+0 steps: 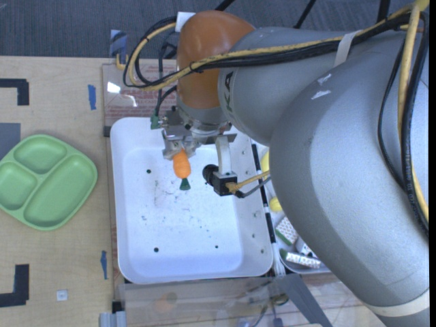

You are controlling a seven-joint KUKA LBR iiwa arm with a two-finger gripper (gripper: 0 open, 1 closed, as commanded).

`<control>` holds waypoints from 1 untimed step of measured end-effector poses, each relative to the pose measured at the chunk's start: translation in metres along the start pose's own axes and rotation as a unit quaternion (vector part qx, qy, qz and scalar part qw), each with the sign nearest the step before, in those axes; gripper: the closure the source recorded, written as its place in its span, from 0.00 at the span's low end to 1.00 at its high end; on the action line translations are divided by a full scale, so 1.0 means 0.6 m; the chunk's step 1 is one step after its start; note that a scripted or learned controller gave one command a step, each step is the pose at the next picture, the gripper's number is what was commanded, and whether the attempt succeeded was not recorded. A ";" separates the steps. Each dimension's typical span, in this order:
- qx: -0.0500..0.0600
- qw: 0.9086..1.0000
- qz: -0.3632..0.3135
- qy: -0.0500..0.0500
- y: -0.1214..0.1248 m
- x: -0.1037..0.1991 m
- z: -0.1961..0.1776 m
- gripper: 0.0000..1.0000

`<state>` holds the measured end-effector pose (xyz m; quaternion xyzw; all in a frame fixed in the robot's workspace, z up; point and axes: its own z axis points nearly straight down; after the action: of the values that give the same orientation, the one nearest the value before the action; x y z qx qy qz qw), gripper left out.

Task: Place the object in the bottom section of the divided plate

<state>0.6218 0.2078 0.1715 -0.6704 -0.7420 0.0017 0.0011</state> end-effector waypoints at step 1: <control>-0.003 1.000 -0.028 0.000 0.076 0.018 -0.010 1.00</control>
<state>0.6660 0.2234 0.1771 -0.6494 -0.7604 -0.0001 -0.0007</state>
